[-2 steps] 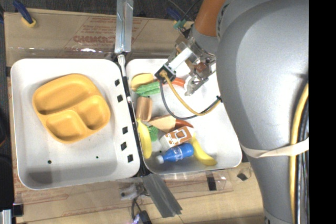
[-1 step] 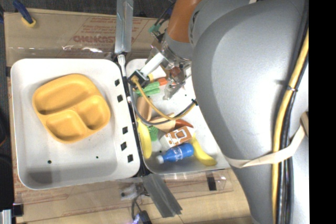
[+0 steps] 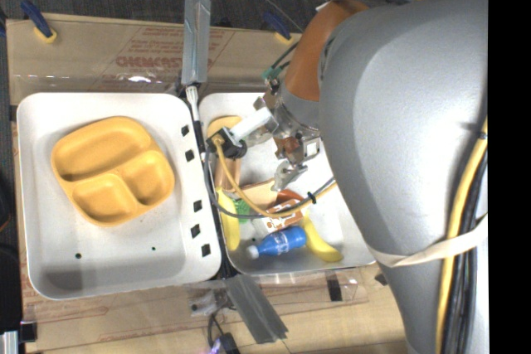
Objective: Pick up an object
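Note:
My gripper [image 3: 289,166] hangs low over the middle of the right bin [image 3: 353,249], under the grey arm and its orange band. Just below it lies a jumble of objects. These include a blue bottle [image 3: 280,243] with a white label, a yellow banana [image 3: 325,248] at the bin's front, an orange piece [image 3: 288,197], a green item [image 3: 242,209] and a long yellow thing [image 3: 230,226] along the left wall. A yellow round object [image 3: 221,128] sits at the back left of that bin. The arm hides the bin's right half.
The left bin [image 3: 50,261] holds a yellow divided plate [image 3: 112,168] in its back half. A grey divider bar [image 3: 196,37] runs between the bins, with black clips [image 3: 197,207] on the shared wall. Cables [image 3: 228,178] loop near the gripper.

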`<act>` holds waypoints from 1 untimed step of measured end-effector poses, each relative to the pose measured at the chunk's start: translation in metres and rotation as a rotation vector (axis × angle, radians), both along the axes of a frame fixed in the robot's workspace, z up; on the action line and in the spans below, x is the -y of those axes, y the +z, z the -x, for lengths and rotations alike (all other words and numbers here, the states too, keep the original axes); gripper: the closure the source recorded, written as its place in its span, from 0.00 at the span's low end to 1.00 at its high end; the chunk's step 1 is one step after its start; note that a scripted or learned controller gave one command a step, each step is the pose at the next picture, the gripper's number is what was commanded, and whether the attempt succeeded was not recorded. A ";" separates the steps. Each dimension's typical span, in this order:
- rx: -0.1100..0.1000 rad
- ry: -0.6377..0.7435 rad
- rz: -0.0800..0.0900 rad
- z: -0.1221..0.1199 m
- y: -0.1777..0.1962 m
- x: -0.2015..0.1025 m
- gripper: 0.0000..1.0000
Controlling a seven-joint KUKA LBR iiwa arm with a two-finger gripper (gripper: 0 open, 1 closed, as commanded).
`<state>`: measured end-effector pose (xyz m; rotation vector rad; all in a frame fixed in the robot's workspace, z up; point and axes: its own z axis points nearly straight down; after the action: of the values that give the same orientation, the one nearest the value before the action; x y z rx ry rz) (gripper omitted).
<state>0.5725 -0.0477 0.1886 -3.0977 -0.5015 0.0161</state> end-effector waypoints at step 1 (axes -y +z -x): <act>0.004 -0.086 0.000 -0.015 -0.099 0.065 0.00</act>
<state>0.5877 -0.1129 0.0898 -3.1165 -0.3681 0.0091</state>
